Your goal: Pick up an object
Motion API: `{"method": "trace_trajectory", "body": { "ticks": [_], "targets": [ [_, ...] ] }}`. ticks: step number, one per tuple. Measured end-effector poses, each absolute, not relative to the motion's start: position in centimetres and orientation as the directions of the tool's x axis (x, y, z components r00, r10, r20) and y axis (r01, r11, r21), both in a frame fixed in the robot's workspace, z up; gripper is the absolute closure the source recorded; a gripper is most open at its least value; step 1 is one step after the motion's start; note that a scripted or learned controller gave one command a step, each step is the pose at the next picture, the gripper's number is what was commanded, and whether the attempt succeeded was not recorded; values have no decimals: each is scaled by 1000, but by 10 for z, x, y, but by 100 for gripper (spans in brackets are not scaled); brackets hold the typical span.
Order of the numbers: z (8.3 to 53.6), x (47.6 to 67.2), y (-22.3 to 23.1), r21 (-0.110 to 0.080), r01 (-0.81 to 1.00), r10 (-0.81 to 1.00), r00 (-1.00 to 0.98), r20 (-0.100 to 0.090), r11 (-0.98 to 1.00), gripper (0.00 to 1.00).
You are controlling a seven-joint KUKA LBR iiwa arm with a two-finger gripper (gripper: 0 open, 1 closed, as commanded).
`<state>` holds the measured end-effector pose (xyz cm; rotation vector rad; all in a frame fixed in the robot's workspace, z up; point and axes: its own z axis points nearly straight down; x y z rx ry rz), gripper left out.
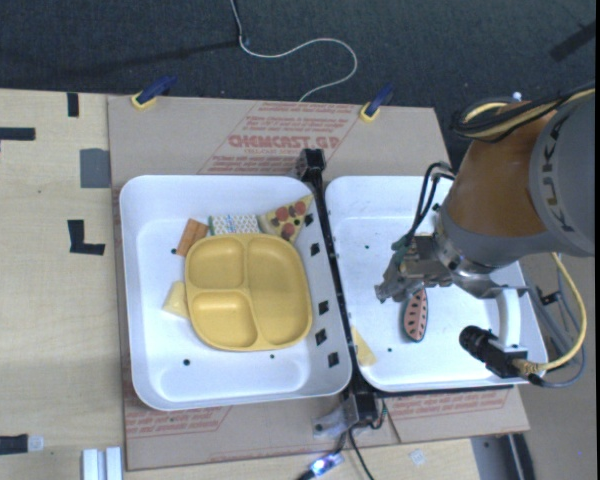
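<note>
Cardboard sheeting (280, 138) covers the worktop beneath two shallow white bins set side by side. Left bin (150, 368) carries a yellow divided plate (248, 291), with an orange block (192, 235) and a pizza-slice toy (288, 218) along its far edge and a pale yellow piece (174, 299) peeking out at its left. Right bin (370, 218) holds a reddish, spotted oval object (414, 317) lying flat on the floor. Just above it hangs the pincer (405, 280), the grey arm's orange band (495, 183) behind it; whether its fingers are spread or closed cannot be told, and nothing shows between them.
</note>
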<state>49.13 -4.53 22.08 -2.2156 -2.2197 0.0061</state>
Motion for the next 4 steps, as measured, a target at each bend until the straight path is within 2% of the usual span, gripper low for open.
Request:
{"method": "trace_trajectory", "body": {
  "ticks": [2,3,4],
  "targets": [
    [217,496,-65,-4,1000,1000,1,-1,-1,100],
    [220,497,-46,-2,1000,1000,-3,1,3,100],
    [215,498,-57,-4,1000,1000,0,-1,0,100]
  ]
}}
